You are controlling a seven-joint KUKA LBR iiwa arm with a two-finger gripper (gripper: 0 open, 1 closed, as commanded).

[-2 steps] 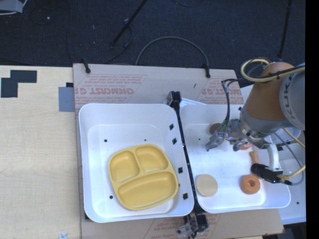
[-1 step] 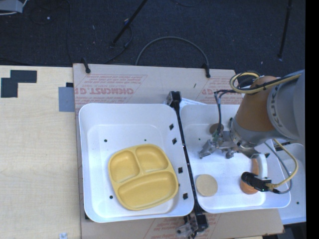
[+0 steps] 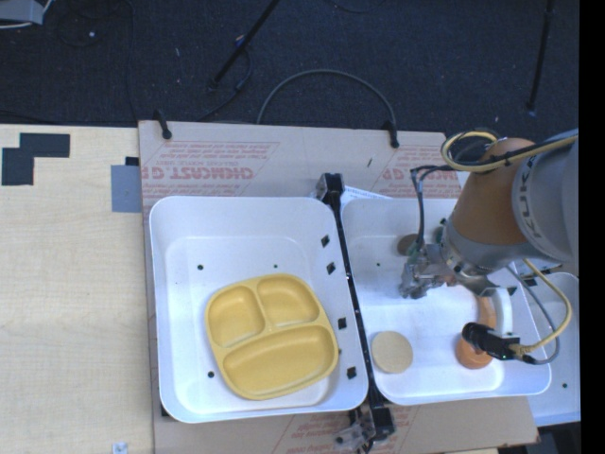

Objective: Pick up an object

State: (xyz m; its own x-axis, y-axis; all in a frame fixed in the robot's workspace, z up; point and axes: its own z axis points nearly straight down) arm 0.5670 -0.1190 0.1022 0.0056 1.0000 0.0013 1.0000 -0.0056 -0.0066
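Observation:
My gripper (image 3: 416, 282) hangs low over the middle of the right bin (image 3: 529, 381), near its left half. A small brown thing (image 3: 407, 245) lies just behind the gripper, against the bin floor. In front of it, by the bin's front left corner, rests a round tan disc (image 3: 391, 352). An orange thing (image 3: 470, 355) sits at the front right, partly hidden by the robot's own parts. Nothing is visibly held.
The left bin (image 3: 180, 253) holds a yellow divided plate (image 3: 272, 335) at its front. A black divider (image 3: 342, 282) runs between the two bins. Cardboard lies under both bins, and the wooden bench top (image 3: 66, 310) spreads to the left.

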